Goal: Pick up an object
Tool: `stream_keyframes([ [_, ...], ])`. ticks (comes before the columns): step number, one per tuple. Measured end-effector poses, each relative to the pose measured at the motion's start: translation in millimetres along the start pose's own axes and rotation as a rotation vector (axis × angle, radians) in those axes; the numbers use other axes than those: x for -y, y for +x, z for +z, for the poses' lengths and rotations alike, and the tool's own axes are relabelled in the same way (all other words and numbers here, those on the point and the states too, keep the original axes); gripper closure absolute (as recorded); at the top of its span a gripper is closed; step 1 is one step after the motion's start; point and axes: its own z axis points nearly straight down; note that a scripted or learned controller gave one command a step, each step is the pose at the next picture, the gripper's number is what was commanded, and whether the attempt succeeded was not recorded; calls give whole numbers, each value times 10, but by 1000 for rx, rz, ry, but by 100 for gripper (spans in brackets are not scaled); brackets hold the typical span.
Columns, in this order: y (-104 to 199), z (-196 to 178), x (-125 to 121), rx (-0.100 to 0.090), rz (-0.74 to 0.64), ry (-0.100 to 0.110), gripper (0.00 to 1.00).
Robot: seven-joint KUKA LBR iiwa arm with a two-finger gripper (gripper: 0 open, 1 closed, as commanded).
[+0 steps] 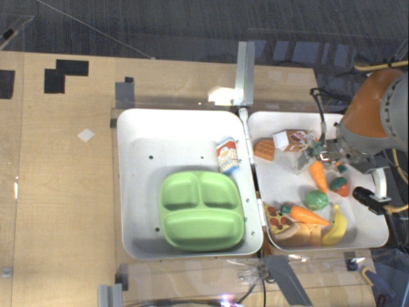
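Two white bins sit side by side; the left bin (134,171) holds a green divided tray (201,211) and a small carton (227,155) near its right wall. In the right bin (281,178) we note an upright carrot (318,176), a green ball (316,199), a banana (335,226), a second carrot (305,214) and a pizza slice (276,217). The gripper (319,151) hangs just above the upright carrot's top; we cannot tell its opening or whether it grips anything.
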Motion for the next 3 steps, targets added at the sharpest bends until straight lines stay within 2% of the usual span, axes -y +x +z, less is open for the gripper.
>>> stream_keyframes([
  [1, 0, 0, 0, 0, 0, 0, 0],
  [2, 21, -127, -40, 1, -9, -8, 100],
  [3, 659, -1034, 153, -3, -26, 8, 100],
])
